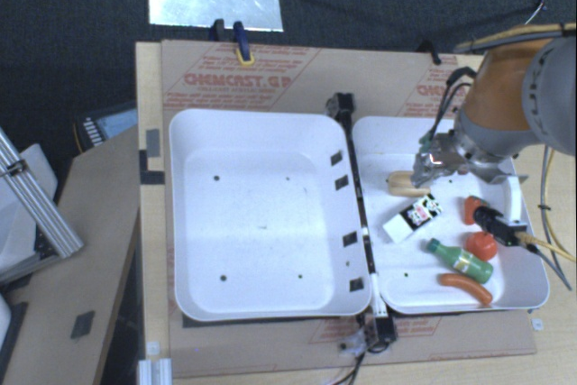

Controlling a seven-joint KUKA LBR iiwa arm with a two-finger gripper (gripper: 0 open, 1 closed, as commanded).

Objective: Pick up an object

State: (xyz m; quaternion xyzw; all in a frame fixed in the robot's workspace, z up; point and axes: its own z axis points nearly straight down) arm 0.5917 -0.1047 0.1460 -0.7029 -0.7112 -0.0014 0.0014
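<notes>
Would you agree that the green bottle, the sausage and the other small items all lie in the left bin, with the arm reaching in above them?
Not quite: the items are in the right bin, not the left. The camera view shows the green bottle and the sausage lying there with the other small items, and the arm reaching in above them.
</notes>
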